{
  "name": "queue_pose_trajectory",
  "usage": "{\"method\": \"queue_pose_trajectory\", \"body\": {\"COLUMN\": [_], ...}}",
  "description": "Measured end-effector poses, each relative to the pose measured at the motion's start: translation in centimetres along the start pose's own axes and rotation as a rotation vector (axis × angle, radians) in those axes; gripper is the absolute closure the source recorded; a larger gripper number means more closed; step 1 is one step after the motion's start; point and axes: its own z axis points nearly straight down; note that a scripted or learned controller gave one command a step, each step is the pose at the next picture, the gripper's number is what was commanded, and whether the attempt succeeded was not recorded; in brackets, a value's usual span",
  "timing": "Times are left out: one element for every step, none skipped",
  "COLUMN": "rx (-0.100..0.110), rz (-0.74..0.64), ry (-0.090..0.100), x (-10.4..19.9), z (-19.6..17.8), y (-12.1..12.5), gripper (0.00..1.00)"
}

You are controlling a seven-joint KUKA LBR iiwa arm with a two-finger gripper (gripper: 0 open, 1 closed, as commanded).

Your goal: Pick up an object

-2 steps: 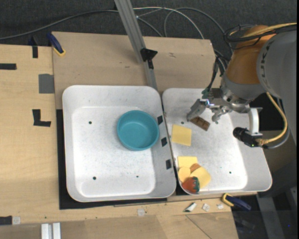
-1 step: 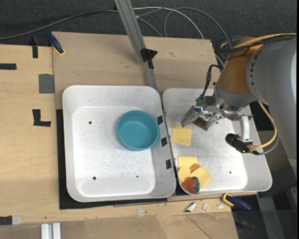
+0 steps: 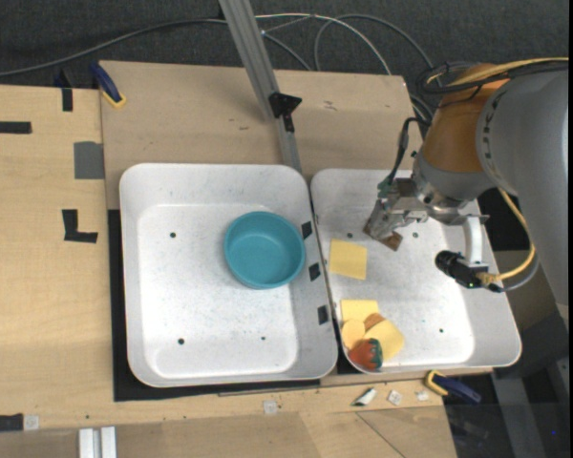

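Observation:
My gripper hangs low over the upper left part of the right bin, below the orange-banded wrist. A small brown object lies right at its tip; whether it is gripped cannot be made out. A flat yellow square rests on the bin floor just left of and below the gripper. At the bin's front left corner sits a cluster: a yellow piece, a rounded yellow piece and a red-orange object.
A blue bowl stands upright in the left bin, near its right wall. A slanted metal pole rises from behind the bins. Cables run along the arm on the right.

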Motion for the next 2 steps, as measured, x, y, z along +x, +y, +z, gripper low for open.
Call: {"method": "queue_pose_trajectory", "body": {"rx": [-0.005,-0.005], "rz": [0.002,0.002], "ry": [-0.001,0.0], "x": [-0.7,-0.7], "z": [-4.5,-8.5], "y": [0.2,0.2], "gripper": [1.0,1.0]}}
